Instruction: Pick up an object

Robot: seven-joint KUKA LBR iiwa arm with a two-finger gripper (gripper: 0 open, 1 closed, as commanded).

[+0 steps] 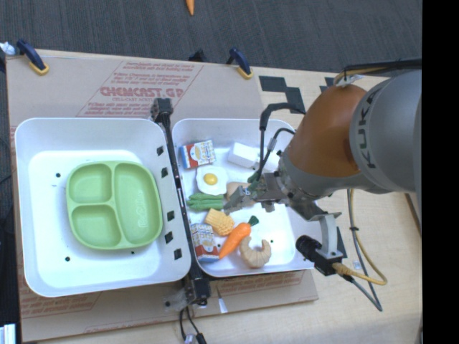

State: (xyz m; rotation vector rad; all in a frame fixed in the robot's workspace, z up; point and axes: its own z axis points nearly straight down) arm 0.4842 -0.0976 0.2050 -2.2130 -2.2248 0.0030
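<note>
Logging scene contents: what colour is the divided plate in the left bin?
Light green; the divided plate lies in the left bin, clearest in the camera view.

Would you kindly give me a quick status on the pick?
Gripper low in right bin, over the green bean. Nothing seen held. Corn, carrot, fried egg crowd close.

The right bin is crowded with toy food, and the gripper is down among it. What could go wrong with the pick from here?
1. The gripper sits where the green beans, corn and fried egg lie close together, so it may catch two pieces or push them aside.
2. The carrot touches the croissant; lifting one could drag the other.
3. The pieces lie near the wall between the bins, which may block the gripper.
</note>
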